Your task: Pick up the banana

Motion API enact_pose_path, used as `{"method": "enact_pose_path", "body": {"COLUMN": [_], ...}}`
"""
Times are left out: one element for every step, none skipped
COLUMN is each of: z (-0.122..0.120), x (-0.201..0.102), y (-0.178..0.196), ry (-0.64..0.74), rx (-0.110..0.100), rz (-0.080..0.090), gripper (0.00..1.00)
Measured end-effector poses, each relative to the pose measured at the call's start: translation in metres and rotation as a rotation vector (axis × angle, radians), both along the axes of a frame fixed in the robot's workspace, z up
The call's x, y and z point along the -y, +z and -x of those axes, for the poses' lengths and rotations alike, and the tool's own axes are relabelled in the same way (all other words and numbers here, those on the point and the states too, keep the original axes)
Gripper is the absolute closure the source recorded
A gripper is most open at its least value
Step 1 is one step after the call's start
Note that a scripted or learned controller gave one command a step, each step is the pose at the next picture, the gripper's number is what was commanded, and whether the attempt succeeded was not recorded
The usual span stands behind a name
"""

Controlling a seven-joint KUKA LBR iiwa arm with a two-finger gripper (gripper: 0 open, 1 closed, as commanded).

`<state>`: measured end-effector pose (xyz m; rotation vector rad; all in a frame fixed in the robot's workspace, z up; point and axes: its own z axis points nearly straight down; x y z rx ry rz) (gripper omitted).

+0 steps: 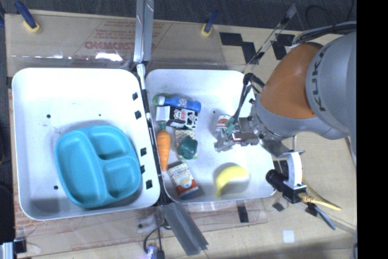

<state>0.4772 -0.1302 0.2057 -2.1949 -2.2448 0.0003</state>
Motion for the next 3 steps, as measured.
{"method": "enact_pose_path", "body": {"z": [0.0,0.002,-0.001], "x": [0.0,0.049,0.08], "y": [0.0,-0.073,-0.114], "ry": [0.0,0.163,0.496], "rx": [0.0,-0.002,0.0], "rz": [0.0,-0.001,-0.001], "gripper": [0.0,0.0,0.0]}}
